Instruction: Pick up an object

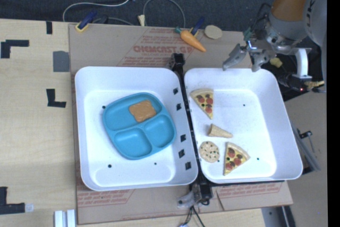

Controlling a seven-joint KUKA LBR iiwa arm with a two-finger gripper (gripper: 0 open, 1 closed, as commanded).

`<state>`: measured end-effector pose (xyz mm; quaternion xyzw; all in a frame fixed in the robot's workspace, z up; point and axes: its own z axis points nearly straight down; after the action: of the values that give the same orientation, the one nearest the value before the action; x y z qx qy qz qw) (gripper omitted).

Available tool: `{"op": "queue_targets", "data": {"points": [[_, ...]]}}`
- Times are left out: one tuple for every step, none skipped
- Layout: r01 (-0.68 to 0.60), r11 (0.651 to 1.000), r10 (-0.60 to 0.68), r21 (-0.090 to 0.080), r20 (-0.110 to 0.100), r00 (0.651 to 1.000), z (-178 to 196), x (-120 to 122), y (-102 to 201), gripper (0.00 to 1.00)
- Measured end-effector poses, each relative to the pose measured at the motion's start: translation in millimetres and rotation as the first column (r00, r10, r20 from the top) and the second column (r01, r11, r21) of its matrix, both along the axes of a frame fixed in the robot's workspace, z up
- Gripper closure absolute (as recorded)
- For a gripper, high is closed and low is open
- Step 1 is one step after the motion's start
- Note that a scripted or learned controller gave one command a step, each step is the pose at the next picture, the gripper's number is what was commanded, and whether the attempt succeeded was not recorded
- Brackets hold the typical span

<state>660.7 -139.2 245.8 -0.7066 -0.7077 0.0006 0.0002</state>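
Camera view: the pincer (pixel 245 58) hangs with its fingers spread apart and nothing between them over the far rim of the right bin (pixel 284 114), well apart from the food toys lying in that bin; a pizza slice (pixel 204 101), a cone (pixel 219 131), a cookie (pixel 209 151) and a second pizza slice (pixel 234 157). To do this well I would drop straight over the nearer-lying first slice, straddle its narrow width and close low; the cardboard (pixel 154 48) under the bins bears red print, seemingly "CHEMCAST", hard to read.
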Motion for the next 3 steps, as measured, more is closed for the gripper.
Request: {"op": "queue_targets", "data": {"points": [[-0.002, 1.000, 0.002, 0.004, -0.011, 1.000, -96, -28, 46, 0.00], [0.000, 1.000, 0.000, -0.002, 0.003, 1.000, -163, -33, 42, 0.00], [0.000, 1.000, 0.000, -0.003, 0.005, 1.000, -149, -32, 41, 1.00]]}}
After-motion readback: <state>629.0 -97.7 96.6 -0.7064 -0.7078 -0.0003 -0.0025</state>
